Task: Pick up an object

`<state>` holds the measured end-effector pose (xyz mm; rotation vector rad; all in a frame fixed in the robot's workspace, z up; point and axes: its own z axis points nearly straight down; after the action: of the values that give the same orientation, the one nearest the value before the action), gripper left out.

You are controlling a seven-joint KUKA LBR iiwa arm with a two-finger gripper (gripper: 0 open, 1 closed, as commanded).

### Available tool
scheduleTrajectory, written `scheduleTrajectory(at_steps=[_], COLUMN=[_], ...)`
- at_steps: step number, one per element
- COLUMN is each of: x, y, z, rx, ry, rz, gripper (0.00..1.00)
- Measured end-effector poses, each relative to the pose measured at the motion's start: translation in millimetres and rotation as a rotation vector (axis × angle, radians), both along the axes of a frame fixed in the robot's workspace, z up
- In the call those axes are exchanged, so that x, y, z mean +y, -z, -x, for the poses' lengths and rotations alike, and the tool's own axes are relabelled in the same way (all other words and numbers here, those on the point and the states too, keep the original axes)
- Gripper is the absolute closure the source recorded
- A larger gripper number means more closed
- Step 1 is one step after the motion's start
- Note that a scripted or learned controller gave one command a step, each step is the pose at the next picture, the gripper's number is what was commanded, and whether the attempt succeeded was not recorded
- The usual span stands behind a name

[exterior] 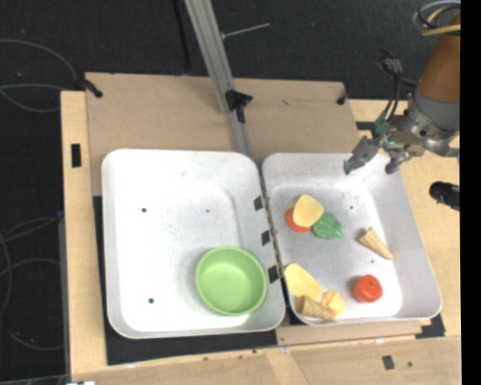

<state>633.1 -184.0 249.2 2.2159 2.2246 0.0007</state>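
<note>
Grey two-finger gripper (377, 157) hangs w/ jaws spread wide, holding nothing, over the right white plastic bin's (401, 215) far rim; yellow, orange & green toy foods (311, 216) lie below it, apart.

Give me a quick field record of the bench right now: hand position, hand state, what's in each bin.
hand: hand over the top right corner of the right bin, fingers spread, nothing between them
left bin: green bowl near its lower right corner
right bin, centre: yellow piece over an orange-red piece, green piece touching them
right bin, right side: ice cream cone, red tomato
right bin, lower left: yellow and tan food pieces
</note>
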Motion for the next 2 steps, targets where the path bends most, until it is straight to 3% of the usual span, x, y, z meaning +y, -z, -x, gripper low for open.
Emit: scheduleTrajectory(at_steps=[1,2], x=[0,0], y=[0,42], z=[0,2], rx=[0.0,0.005], ry=[0.0,0.003], rz=[0.001,0.002], gripper=[0.0,0.0])
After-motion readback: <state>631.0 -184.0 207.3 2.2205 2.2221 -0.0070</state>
